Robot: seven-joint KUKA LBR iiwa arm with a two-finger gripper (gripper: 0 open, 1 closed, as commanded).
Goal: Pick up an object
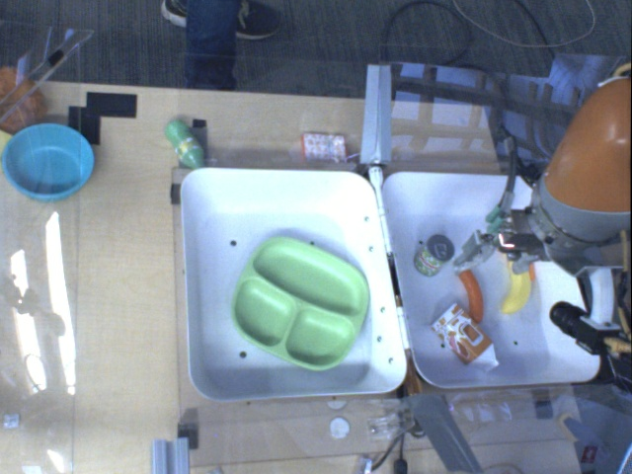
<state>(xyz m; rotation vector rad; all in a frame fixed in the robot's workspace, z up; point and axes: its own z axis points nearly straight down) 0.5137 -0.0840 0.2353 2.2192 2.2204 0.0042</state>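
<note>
— Fingers first: what are they doing?

— Mine are hanging spread apart, pinching nothing; my gripper is hovering over the right bin, just right of the small can, which I am using as my landmark.

— And what is lying around that can?

— An orange carrot-shaped piece is lying just below and right of the can, apart from it. A banana is sitting farther right of the can, beside the carrot shape, partly under my wrist. An orange-and-white snack packet is resting below the can, near the carrot's lower end.

— Anything on the other side?

— Well left of the can, a green divided tray is lying in the left bin. Far left, on the bench, a blue bowl is standing.
</note>
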